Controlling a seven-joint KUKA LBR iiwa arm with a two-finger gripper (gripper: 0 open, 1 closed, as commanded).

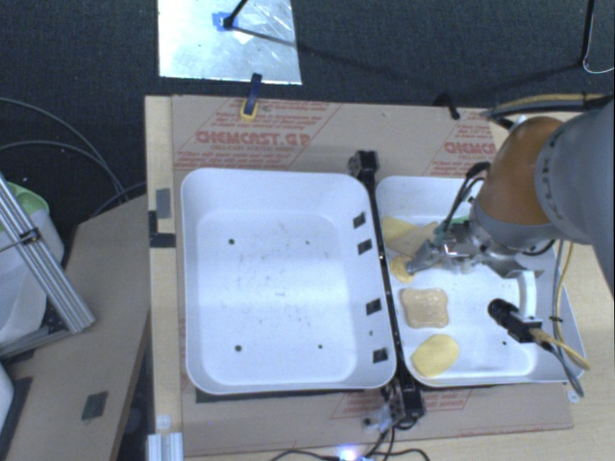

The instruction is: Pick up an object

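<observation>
Yellow food pieces (pixel 424 306) lie in the right bin (pixel 480 365), four by my count, with the left bin (pixel 279 286) beside it. I've got the gripper (pixel 420 257) low among the upper two, presumably lining up a grab; whether it's clamped or released, I cannot tell.

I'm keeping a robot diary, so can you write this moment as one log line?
arm: over right bin | claw: low beside yellow pieces | tan piece: loose | round yellow piece: loose | left bin: untouched
</observation>
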